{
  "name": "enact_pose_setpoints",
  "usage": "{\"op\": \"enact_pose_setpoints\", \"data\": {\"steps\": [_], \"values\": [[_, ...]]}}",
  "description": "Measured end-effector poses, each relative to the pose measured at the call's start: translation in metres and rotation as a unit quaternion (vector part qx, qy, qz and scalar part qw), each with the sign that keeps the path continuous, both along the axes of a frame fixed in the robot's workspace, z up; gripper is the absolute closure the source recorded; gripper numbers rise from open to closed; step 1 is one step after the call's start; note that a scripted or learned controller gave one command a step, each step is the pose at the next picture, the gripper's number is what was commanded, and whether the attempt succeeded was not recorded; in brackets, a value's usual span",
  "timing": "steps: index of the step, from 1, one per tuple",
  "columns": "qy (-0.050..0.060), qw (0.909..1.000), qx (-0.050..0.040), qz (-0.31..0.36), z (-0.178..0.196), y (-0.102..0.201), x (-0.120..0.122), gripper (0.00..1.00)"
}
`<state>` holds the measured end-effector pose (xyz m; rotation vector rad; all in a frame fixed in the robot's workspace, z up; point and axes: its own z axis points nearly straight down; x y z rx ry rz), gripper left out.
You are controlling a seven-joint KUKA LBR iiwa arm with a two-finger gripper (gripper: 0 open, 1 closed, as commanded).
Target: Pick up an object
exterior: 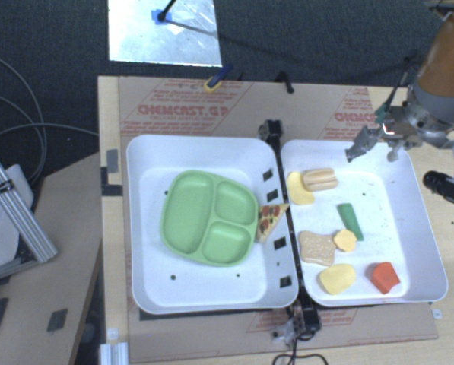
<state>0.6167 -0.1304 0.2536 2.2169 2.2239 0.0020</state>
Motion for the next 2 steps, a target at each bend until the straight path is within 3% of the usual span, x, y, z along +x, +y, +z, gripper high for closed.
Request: {"op": "enact_pose_setpoints", "data": {"steps": [1, 2], "values": [[0.003, 1.0, 0.0001, -0.003, -0.176, -0.039, -0.035, 0.0], [-0.002, 1.0, -0.001, -0.001, -0.157, -0.038, -0.03, 1.0]]}}
